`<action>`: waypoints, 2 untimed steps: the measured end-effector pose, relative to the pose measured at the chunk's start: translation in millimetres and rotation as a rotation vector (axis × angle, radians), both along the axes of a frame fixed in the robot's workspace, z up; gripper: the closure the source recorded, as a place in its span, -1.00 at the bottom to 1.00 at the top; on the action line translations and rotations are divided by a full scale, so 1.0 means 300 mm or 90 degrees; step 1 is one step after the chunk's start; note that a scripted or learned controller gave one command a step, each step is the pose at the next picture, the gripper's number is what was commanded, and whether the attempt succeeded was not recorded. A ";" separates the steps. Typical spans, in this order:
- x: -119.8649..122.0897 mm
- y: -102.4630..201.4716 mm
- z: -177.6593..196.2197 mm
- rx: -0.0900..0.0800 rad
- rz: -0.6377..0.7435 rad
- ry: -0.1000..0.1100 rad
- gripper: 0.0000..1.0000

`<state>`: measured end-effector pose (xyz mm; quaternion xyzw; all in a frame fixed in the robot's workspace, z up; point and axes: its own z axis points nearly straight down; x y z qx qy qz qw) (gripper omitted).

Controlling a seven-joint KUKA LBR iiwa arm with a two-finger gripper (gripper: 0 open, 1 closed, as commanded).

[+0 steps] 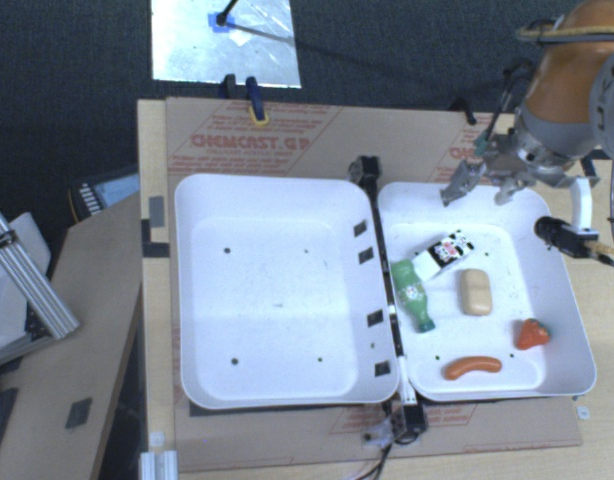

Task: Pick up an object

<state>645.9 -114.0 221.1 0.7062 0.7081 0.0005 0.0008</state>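
The claw (483, 180) hung over the far edge of the right bin (559, 268), its two fingers spread apart with nothing between them. One fingertip pointed down toward the bin's back left corner and the other toward the back wall a little to the right. Above it sat the arm's grey wrist and the orange band (577, 63), entering from the right side of the view.

All the objects lay in the right bin, well apart from the claw. A small black-and-white box (444, 253) rested tilted near the bin's middle. Just beside it, toward the front, lay a tan bar of soap (475, 292). A green bottle (412, 295) lay on its side along the bin's left wall, close to the divider between the two bins. A sausage (472, 367) lay near the front wall, and an orange-red strawberry-like toy (531, 334) sat near the front right corner.

The left bin (202, 268) stood beside it, the two touching along a row of black clips (368, 258). Both bins rested on a cardboard sheet (287, 133) printed with red lettering, laid on the bench (97, 268). A shiny metal plate (225, 28) lay on the dark floor beyond the bench.
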 end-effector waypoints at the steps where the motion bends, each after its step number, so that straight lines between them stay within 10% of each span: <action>1: -0.207 0.056 -0.376 -0.005 -0.004 0.003 -1.00; 2: -0.035 0.105 -0.442 0.000 0.000 0.003 -1.00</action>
